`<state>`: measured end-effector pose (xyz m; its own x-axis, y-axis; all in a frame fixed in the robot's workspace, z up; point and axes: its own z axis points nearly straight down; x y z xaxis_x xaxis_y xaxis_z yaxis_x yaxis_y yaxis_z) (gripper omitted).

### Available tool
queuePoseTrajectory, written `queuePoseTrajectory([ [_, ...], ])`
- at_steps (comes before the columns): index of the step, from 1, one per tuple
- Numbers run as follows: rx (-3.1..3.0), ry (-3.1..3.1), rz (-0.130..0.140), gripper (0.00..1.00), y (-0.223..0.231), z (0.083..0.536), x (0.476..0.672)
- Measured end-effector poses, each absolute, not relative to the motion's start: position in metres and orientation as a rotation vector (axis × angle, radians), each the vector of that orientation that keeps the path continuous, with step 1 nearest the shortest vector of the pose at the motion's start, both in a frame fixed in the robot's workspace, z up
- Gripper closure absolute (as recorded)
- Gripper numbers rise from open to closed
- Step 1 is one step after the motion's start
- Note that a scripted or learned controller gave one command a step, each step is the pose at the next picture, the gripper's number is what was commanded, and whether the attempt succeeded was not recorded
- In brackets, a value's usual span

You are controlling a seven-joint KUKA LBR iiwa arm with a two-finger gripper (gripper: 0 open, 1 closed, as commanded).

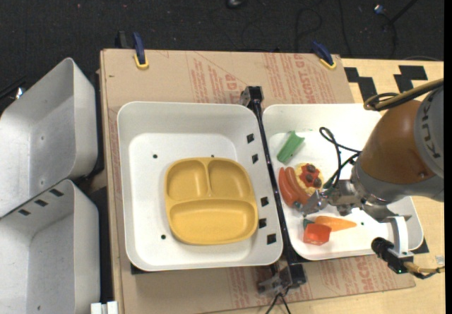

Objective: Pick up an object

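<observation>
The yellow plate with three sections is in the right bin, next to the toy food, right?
Not quite. The camera view shows the yellow plate with three sections in the left bin, on its own. The toy food, such as the green piece and the carrot, is in the right bin.

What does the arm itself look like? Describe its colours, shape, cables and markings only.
The arm is bulky and rounded, with a broad glossy orange band above the wrist and grey casing on either side of it. Part of a dark letter shows on the grey upper section at the frame's edge. Thin black cables loop from the wrist. The gripper is a small metallic grey assembly, too cluttered to make out in detail.
</observation>
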<state>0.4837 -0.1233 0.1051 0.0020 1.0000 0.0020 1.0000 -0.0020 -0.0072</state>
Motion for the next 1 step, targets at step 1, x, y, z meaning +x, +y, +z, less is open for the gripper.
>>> queuePoseTrajectory([
  [1,-2.221,-2.217,0.002,0.00,-0.1227,0.0911,0.4831],
])
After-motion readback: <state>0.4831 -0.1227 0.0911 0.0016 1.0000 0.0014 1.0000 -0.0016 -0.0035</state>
